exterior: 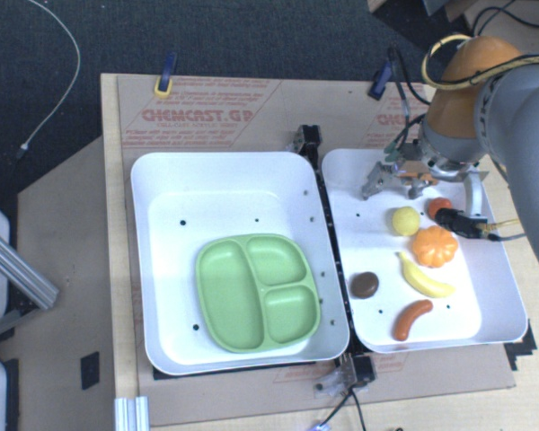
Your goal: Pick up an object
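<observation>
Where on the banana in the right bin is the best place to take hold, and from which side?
Grip the banana across its thick middle, coming straight down from above. It lies flat on the bin floor, curving from upper left to lower right, so the hand should close across its narrow width. The pumpkin sits close above its upper end; the middle has bare floor on both sides.

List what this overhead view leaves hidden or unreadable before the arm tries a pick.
- Gripper: small and dark at the right bin's far end in the camera view; whether it is open or shut is unreadable.
- Small red item: partly covered by the black gripper part beside it; its full shape is unclear.
- Arm: cut off by the view's right edge.
- Green tray: whether its compartments hold anything small is hard to judge.
</observation>
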`<move>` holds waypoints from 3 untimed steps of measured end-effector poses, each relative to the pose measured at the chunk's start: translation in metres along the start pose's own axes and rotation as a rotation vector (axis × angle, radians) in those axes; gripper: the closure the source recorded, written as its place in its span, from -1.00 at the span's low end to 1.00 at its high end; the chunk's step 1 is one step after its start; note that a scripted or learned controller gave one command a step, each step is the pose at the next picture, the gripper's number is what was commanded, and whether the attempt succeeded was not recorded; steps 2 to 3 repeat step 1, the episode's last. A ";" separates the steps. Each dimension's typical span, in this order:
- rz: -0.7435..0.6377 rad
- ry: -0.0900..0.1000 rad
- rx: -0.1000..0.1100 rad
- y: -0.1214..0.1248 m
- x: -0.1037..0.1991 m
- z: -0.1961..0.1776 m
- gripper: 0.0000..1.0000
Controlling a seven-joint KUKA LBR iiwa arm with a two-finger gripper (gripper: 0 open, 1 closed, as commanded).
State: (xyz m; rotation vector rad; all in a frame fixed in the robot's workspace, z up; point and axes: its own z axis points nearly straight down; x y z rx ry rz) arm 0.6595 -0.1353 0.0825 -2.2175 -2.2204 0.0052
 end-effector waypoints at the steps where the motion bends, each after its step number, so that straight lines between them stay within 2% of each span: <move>1: -0.001 -0.001 -0.006 0.002 0.000 -0.014 1.00; 3: -0.001 -0.001 -0.006 0.002 0.000 -0.014 1.00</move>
